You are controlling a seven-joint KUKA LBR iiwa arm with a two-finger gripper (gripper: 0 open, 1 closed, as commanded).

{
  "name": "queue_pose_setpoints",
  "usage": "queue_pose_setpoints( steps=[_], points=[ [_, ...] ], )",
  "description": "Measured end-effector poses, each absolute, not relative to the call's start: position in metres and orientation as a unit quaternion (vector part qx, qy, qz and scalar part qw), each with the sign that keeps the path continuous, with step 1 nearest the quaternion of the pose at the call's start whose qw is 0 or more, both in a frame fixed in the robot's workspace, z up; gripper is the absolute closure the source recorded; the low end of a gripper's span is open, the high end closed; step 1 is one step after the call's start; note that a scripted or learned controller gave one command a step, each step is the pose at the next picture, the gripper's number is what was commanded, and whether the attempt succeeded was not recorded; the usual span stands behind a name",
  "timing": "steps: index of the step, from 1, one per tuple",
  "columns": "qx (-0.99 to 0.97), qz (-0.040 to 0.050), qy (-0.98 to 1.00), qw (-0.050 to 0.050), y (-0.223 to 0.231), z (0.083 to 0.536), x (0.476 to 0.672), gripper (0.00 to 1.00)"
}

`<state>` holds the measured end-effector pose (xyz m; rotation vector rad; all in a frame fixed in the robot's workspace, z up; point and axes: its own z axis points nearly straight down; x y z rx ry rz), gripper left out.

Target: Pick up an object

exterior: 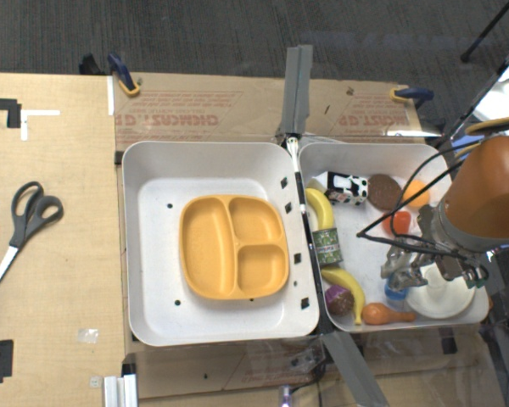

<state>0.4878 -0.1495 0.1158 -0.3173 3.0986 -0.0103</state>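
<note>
While claw (405, 270) hovers in right bin (382, 149), grip state unclear: two bananas (319, 206), one yellow tray (234, 246).

You are looking at a grey KUKA arm (458, 227) whose wrist carries a broad, rounded orange band (490, 189) with a smooth, slightly glossy surface. Below the band sits a grey metal collar, and from it hangs the two-finger gripper (405, 270), built of dull silver-grey metal parts with small dark joints. Thin black cables (416, 202) loop loosely from the wrist across the gripper body, some running straight, others curving. Behind the orange band you can make out a yellowish curved piece and a blue part, too blurred to identify.
</note>
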Motion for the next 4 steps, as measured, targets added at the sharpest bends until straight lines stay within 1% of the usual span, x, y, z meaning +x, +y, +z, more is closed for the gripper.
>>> queue_pose_setpoints(
  steps=[1, 2, 3, 4],
  points=[
    [-0.102, -0.0035, 0.995, 0.014, -0.15, 0.116, 0.488, 0.0],
    [-0.053, 0.0008, 0.999, 0.003, -0.165, 0.093, 0.509, 0.0],
    [-0.054, 0.0008, 0.999, 0.006, -0.164, 0.104, 0.511, 1.0],
    [-0.054, 0.0009, 0.999, 0.006, -0.164, 0.104, 0.511, 0.0]
  ],
)
